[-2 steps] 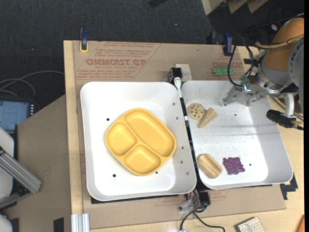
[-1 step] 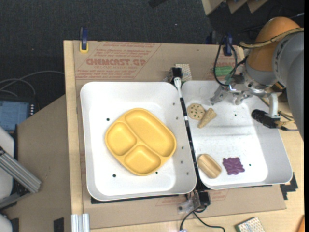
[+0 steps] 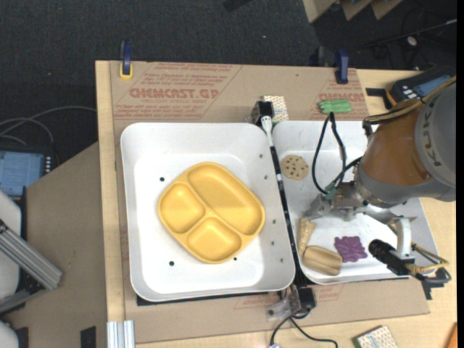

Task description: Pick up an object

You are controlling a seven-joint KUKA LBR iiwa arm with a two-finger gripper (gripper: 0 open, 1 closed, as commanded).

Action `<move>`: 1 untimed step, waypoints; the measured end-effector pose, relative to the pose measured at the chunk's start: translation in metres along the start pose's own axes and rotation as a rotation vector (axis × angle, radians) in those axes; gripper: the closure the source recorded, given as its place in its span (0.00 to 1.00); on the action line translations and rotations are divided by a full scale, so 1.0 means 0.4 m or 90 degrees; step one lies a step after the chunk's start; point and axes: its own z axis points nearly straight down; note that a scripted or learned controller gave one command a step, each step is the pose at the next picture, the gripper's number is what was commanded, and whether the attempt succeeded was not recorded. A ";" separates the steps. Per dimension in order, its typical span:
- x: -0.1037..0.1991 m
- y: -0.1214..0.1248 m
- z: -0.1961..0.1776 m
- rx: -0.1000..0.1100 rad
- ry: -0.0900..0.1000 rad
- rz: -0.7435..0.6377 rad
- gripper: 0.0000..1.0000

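Yellow divided plate (image 3: pixel 210 211) sits mid left bin (image 3: pixel 138 194), with open margins all round. Gripper (image 3: pixel 335 203) hangs over the right bin (image 3: pixel 297 140); you cannot tell how its jaws stand. Purple piece (image 3: pixel 351 248) and tan block (image 3: pixel 322 259) crowd the near edge; round biscuit (image 3: pixel 293 167) lies by the dividing wall.

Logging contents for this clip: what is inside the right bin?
A round tan disc, a purple cluster, a tan roll and a pale wedge lie in the right bin. The arm covers its middle and right side, so anything beneath it is hidden.
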 end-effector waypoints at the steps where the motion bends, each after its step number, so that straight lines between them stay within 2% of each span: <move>1: -0.022 0.106 -0.004 -0.012 -0.005 -0.001 0.00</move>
